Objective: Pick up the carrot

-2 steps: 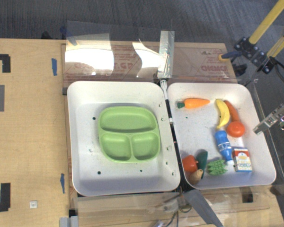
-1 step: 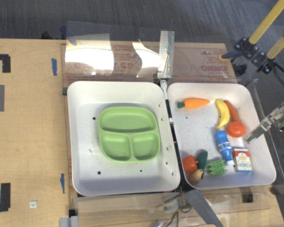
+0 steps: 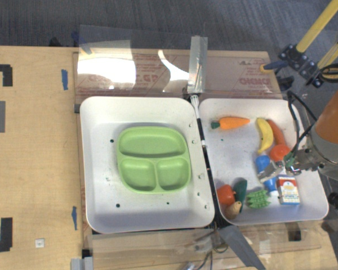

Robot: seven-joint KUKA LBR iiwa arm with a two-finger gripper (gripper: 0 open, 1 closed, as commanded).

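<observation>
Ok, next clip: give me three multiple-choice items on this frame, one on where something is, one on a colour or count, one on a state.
1. Where does the carrot lie?
A. In the right bin, near its far edge
B. On the green tray
C. On the wooden bench outside the bins

2. How many compartments does the green tray have?
A. Two
B. Three
C. Five

3. What is the carrot's state?
A. Lifted between the fingers of the end effector
B. Standing upright against the bin wall
C. Lying flat on the bin floor, apart from the end effector

Answers:
1. A, the carrot sits at the far end of the right bin, left of the banana.
2. B, one long section at the far side and two smaller ones nearer the camera.
3. C, the end effector is down among the toys nearer the camera, well away from the carrot.
</observation>
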